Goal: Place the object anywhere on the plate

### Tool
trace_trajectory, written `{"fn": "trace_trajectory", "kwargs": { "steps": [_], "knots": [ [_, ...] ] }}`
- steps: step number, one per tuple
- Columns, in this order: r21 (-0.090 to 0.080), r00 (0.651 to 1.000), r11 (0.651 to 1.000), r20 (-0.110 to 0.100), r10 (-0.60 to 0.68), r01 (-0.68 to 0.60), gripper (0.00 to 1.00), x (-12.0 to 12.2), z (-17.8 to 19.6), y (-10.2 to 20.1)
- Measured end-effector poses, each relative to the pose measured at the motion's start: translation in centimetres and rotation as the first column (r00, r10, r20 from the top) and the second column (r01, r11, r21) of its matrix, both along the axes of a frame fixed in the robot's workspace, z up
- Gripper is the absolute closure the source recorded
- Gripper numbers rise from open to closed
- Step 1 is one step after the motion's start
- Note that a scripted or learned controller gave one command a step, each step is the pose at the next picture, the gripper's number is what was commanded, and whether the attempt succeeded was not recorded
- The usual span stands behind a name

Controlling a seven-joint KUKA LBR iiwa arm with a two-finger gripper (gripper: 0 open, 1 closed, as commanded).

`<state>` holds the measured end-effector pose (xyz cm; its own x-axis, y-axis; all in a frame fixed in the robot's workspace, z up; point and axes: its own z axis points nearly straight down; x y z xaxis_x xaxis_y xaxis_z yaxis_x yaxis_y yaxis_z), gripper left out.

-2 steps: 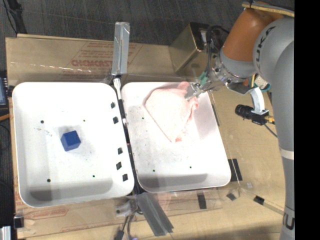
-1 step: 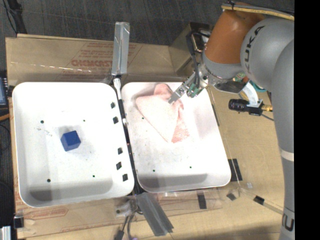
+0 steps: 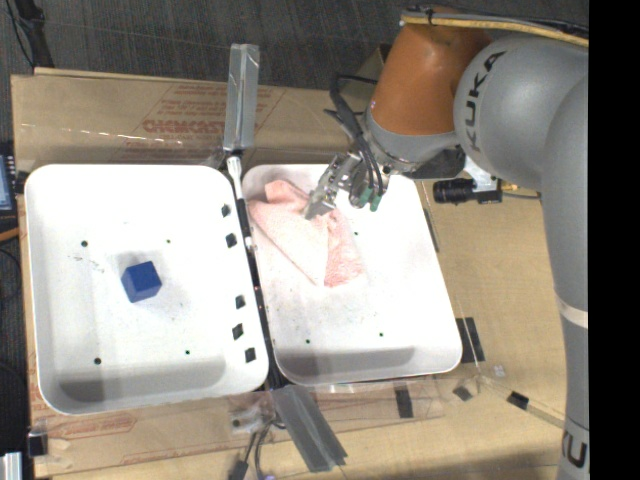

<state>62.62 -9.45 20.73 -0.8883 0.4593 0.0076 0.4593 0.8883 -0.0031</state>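
Two white bins sit side by side on the tabletop. The left bin (image 3: 60, 268) holds a blue cube (image 3: 142, 280), lying apart from the walls. The right bin (image 3: 410, 308) holds a pink cloth (image 3: 305, 233), crumpled in its rear left part. The arm (image 3: 500, 78) reaches in from the right. The pincer (image 3: 335, 196) hangs over the cloth's upper edge; whether it is released or clenched, cannot tell.

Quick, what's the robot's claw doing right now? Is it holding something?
Gripper: over the pink cloth in the right bin; whether it is gripping the cloth cannot be told.
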Motion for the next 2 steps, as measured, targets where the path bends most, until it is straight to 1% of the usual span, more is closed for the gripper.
{"fn": "trace_trajectory", "kwargs": {
  "steps": [1,2],
  "knots": [
    [0.001,0.920,0.920,0.005,0.392,-0.392,1.00,0.8,1.2,4.8],
    [0.002,0.887,0.887,0.003,0.461,-0.461,1.00,1.2,0.4,9.4]
  ]
}}
